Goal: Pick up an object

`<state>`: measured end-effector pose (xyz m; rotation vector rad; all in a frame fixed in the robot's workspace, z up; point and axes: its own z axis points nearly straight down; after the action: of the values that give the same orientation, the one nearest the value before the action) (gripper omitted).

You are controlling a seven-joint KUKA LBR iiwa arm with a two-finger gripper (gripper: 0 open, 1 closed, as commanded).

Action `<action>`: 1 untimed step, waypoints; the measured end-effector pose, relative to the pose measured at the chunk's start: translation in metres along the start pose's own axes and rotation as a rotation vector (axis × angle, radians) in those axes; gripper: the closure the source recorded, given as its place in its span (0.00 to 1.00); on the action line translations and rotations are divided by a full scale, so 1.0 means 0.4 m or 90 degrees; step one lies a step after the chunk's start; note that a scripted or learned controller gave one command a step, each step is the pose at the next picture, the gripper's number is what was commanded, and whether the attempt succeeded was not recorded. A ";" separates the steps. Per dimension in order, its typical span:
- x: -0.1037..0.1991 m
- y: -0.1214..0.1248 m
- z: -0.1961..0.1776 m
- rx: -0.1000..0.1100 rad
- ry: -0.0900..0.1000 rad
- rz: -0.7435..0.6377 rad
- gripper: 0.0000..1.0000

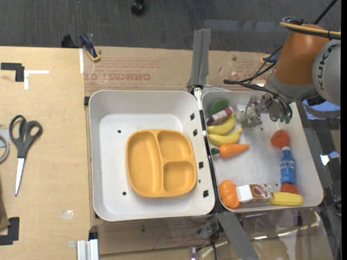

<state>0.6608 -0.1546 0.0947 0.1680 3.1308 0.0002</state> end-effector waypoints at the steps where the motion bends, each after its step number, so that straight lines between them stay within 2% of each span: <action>1: 0.028 -0.174 -0.098 0.001 -0.001 -0.105 1.00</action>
<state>0.6419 -0.2226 0.1339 -0.0907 3.1317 -0.0040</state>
